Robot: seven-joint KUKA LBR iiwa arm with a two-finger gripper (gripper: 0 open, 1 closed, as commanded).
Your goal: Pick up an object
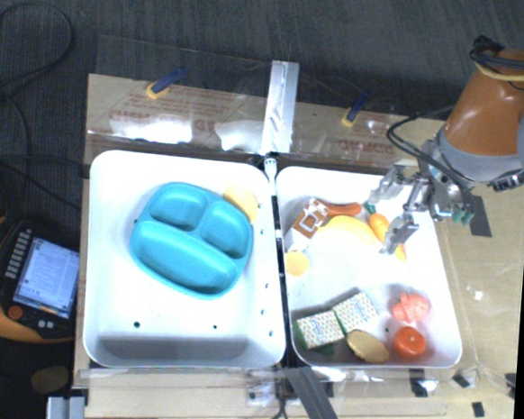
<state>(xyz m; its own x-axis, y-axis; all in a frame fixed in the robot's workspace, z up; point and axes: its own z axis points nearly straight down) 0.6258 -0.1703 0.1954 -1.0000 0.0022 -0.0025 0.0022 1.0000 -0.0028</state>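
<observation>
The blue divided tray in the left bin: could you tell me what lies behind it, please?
Behind the blue divided tray, at its far right corner, a yellow item peeks out against the left bin wall. Its lower part is hidden by the tray, so its full shape cannot be told.

A divided tray (192, 237) lies in the left bin (99, 327), a small round piece (241, 201) at its far right edge. In the right bin (446, 341), toy foods cluster at the far side and along the near wall.
</observation>
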